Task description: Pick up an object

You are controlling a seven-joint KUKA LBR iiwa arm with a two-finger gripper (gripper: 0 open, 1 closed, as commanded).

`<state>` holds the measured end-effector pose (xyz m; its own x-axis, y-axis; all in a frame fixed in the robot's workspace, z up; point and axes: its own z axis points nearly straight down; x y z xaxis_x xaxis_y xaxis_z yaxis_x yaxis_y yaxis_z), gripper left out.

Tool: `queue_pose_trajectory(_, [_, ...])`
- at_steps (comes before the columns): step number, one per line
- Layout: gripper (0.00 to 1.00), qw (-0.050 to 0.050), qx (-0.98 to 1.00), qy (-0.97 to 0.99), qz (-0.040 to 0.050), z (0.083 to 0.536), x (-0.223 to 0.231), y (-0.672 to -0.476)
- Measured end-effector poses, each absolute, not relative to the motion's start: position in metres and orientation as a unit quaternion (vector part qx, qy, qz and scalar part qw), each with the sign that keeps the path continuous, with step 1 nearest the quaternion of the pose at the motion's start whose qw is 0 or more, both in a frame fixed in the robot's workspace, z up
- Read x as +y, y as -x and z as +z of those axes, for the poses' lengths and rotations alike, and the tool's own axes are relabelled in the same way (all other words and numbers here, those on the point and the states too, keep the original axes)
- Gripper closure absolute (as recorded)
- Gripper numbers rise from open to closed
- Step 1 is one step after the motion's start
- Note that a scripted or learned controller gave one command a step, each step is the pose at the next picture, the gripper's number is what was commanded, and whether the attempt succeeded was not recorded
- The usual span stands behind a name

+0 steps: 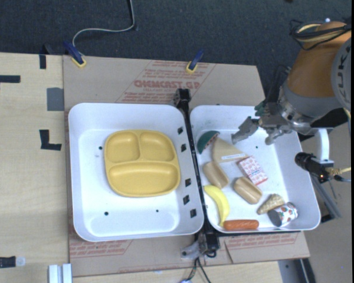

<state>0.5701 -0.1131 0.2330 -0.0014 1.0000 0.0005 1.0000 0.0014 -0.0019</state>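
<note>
While a yellow tray (143,163) fills the left bin (82,170), open jaws (258,132) hover over the toy-food-crowded right bin (304,187).

"CHEMCAST GP" in red on the brown protective sheet (165,84) under the bins (smaller repeats along its lower edge too blurred to read).

Yellow divided plate (143,163) in left white bin (82,170)

Even, bright overhead light; soft shadows, mild blur, low resolution throughout.
</note>
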Motion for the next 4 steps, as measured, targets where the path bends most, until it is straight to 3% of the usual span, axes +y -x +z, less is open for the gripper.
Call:
queue_pose_trajectory(1, [0.00,0.002,-0.707,0.707,0.0015,0.100,-0.129,-0.631])
queue_pose_trajectory(2, [0.00,0.002,-0.708,0.706,0.0038,0.089,-0.140,-0.668])
queue_pose_trajectory(4, [0.00,-0.002,-0.708,0.706,-0.0003,0.086,-0.127,-0.669])
